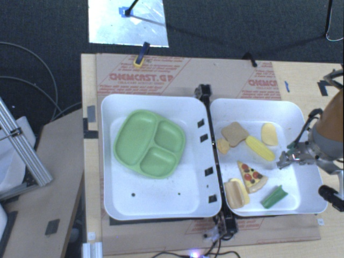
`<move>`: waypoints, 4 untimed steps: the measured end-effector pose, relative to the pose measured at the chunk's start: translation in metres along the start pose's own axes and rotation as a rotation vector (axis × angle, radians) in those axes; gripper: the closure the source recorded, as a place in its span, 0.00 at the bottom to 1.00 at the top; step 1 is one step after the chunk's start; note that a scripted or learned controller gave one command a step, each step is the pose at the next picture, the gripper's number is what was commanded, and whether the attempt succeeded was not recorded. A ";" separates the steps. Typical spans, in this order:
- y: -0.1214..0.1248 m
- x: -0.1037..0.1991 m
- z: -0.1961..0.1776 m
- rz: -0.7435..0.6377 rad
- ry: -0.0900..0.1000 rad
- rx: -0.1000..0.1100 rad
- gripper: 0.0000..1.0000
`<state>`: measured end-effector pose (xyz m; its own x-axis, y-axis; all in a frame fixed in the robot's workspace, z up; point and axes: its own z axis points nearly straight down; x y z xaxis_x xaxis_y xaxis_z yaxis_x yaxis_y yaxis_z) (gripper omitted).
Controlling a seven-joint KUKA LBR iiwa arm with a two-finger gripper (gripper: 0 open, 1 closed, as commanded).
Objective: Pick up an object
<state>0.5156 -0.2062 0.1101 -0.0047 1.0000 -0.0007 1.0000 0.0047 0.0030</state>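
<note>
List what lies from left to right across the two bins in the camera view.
Green divided plate → hot dog bun → pizza slice → corn cob → green pod → gripper.

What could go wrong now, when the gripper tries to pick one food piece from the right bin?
1. The food lies crowded: the corn touches or nearly touches the toast, and the pizza slice sits beside the hot dog. A descent could push neighbours instead of gripping one.
2. The gripper hangs over the right bin between pieces, so a straight drop might close on nothing.
3. The green bean lies flat near the bin's wall, which is probably hard to grasp.
</note>
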 end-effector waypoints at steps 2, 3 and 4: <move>0.012 0.000 -0.001 0.000 -0.001 -0.002 1.00; 0.002 0.015 0.026 0.001 -0.001 0.000 1.00; 0.007 -0.002 -0.061 0.001 -0.003 -0.003 1.00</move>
<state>0.5227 -0.2078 0.1712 -0.0034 1.0000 -0.0034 1.0000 0.0034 0.0063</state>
